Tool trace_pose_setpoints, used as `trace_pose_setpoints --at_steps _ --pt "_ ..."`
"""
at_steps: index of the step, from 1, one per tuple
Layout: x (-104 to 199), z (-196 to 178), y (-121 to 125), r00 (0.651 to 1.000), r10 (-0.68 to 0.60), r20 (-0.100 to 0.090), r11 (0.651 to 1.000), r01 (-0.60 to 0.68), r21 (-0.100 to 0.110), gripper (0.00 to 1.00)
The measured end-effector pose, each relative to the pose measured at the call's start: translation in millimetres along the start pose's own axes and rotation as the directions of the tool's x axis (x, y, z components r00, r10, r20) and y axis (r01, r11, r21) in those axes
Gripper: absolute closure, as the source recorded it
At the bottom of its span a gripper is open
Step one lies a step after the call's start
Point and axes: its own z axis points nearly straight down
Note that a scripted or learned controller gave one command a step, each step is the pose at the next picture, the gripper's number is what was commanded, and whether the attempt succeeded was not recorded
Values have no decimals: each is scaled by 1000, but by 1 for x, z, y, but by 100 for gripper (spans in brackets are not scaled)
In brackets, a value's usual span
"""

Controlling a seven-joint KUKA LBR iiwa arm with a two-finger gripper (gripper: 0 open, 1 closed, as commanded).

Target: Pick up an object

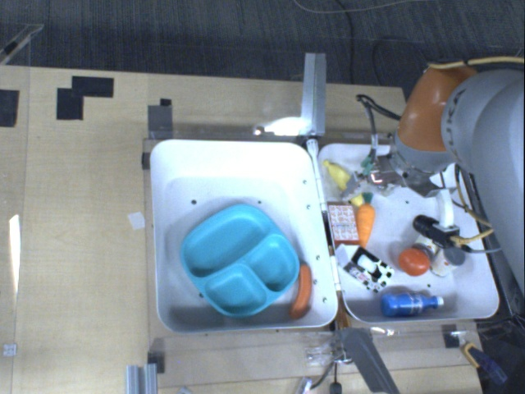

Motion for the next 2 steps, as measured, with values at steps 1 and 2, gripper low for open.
trace_pose_setpoints --at_steps 1,2 --pt "2 -13 3 1000 -7 0 1000 7 -7 100" --pt "39 -127 42 999 40 -1 999 -40 2 100"
